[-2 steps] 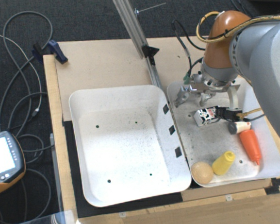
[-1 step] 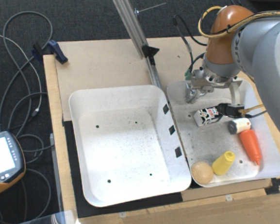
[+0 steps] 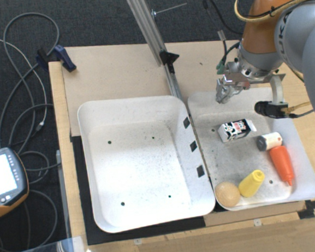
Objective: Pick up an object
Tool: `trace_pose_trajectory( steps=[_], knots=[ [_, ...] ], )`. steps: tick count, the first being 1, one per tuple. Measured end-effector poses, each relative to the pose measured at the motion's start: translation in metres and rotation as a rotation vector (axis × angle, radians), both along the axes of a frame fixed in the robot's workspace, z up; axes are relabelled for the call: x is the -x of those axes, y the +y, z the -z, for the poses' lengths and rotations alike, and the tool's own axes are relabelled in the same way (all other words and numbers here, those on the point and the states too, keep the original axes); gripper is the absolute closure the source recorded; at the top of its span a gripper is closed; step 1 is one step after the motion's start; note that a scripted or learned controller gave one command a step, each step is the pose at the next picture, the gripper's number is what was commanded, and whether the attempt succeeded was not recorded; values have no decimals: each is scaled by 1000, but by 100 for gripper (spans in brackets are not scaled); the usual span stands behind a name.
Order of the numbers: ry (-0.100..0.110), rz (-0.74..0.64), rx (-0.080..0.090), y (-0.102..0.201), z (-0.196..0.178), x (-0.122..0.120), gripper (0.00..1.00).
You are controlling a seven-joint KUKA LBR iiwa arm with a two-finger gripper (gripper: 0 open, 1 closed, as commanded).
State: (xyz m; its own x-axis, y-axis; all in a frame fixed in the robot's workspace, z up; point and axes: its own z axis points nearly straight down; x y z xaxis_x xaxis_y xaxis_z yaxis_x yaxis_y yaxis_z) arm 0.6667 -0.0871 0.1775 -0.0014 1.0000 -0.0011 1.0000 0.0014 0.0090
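At the lower right of the frame, in the right-hand shallow white bin [image 3: 310,175], we saw a round tan ball [image 3: 227,194], a yellow plastic bottle [image 3: 251,183], an orange carrot-shaped toy [image 3: 282,164], a small white cylinder [image 3: 270,141] and a black-and-white carton [image 3: 237,129]. Farther up, the metal two-finger gripper [image 3: 223,93] hovered over the bin's far edge, holding nothing.

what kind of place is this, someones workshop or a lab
Most likely a robotics lab set up for grasping trials. A grey arm with its gripper hangs over two white bins on a bench, small toy-like items lie in the right one, and a teach pendant with loose cables sits on the floor.
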Motion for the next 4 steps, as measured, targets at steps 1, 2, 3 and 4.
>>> trace_pose_trajectory(
  steps=[1, 2, 3, 4],
  knots=[
    [0, -1, 0, 0, -56, -2, 100],
    [0, -1, 0, 0, -108, -3, 100],
    [14, -5, -3, 59, -88, -7, 100],
    [12, -5, -4, 110, -88, -7, 100]
  ],
)
